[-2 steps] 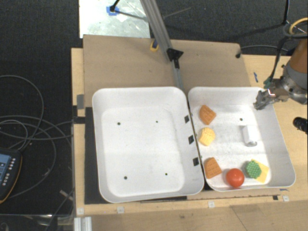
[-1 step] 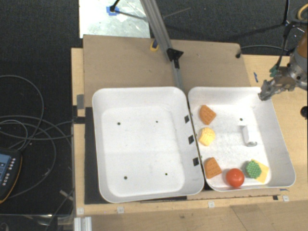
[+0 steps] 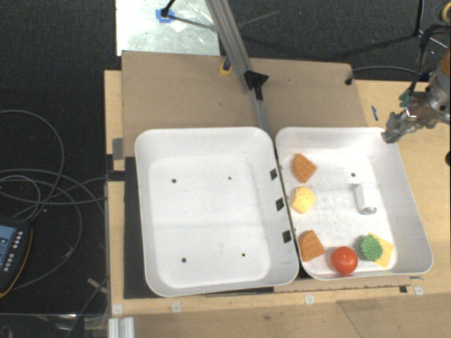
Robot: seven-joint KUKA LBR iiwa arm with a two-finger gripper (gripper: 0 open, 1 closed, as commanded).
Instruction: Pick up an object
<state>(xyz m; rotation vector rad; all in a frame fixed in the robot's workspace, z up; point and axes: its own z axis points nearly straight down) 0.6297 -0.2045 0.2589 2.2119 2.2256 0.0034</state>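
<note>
1. Six objects sit in my right bin, the tomato nearest its front.
2. My gripper hangs at the bin's far corner, holding nothing; how wide it stands, I cannot tell.

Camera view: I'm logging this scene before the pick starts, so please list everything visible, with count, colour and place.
Bins: two, white, side by side on the bench.
Orange wedge pieces: two, orange, right bin, one upper left, one lower left.
Corn piece: one, yellow, right bin, between the wedges.
Tomato: one, red, right bin's front edge.
Green-and-yellow piece: one, right of the tomato.
Cylinder: one, white-grey, right bin's middle.
Handheld pendant: one, dark, floor at left.
Gripper: one, grey, above the right bin's far right corner.
</note>
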